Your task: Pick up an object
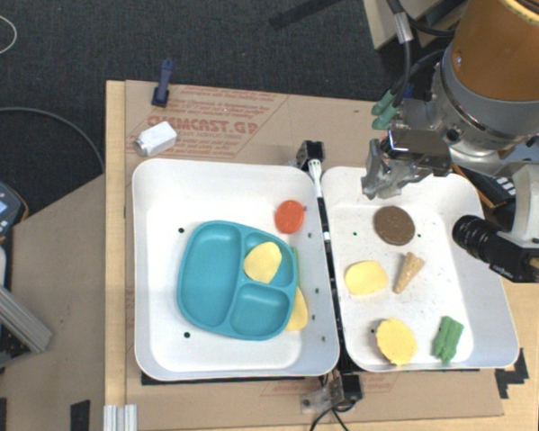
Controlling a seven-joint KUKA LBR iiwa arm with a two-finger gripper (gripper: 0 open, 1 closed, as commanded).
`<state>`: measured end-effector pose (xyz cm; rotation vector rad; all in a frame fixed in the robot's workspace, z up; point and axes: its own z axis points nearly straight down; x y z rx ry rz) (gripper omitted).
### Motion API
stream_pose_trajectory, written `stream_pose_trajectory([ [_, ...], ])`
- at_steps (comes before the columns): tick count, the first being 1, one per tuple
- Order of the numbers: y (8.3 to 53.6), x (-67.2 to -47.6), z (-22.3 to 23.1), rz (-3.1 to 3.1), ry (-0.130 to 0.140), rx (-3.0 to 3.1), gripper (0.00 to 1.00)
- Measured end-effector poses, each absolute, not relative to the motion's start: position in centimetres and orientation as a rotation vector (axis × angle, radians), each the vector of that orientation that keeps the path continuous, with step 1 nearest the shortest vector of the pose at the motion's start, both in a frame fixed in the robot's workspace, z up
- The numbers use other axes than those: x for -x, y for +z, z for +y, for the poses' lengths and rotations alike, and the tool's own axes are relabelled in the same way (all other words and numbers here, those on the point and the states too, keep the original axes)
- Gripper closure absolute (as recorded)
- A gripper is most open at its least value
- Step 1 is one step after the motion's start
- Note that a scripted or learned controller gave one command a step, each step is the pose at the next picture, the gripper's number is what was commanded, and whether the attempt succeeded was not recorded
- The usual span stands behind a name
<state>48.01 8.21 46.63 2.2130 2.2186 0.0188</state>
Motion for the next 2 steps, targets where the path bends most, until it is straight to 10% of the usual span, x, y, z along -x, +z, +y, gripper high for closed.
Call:
stream_pose_trajectory([
  [1,33.9,-47.8,8.2,2.224,-0.019,-2.229,1.00],
  [2,48.7,-48.0,10.8,2.219,0.026,-2.211,1.00],
])
